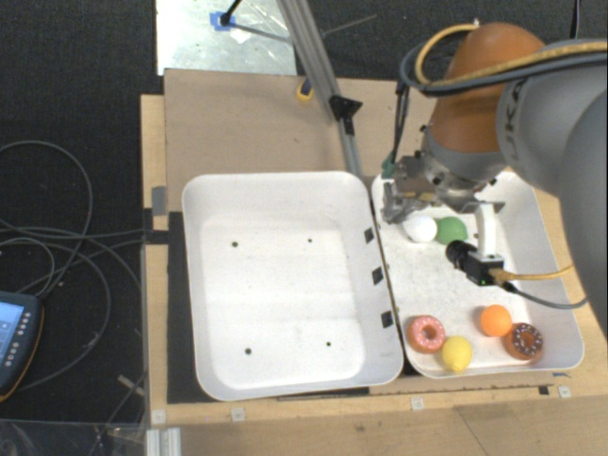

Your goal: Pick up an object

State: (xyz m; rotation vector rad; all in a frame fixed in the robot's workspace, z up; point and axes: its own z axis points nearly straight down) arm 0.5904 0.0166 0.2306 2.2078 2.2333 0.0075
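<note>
Seen from above, a robot gripper (408,200) hangs low over the far corner of the right-hand white bin (425,288), close to the wall it shares with its neighbour. The wrist and the grey arm with its orange band cover the gripper from this angle. It cannot be told whether it is spread or clenched, and nothing can be seen held in it.

Just in front of the gripper, nearer the camera, lies a white egg-shaped object (419,228). A green rounded object (452,228) sits right beside it, touching or nearly so. These two look like the likeliest targets.

Well apart from them, along the bin's near edge, lie a pink doughnut (427,332), a yellow lemon (457,352), an orange ball (494,320) and a chocolate doughnut (523,341). The left-hand white bin (285,283) stands alongside, and both bins rest on a tan table (237,122).

The step in hand appears to be lining up over the white object before descending. To do it well, the gripper should centre on one object, not on the seam between the pair. Both look round and likely to roll away if nudged. Since they lie side by side, closing along the near-to-far line would keep the green one out of the way. The bin wall is close, so a straight drop and a straight lift seem safest.
</note>
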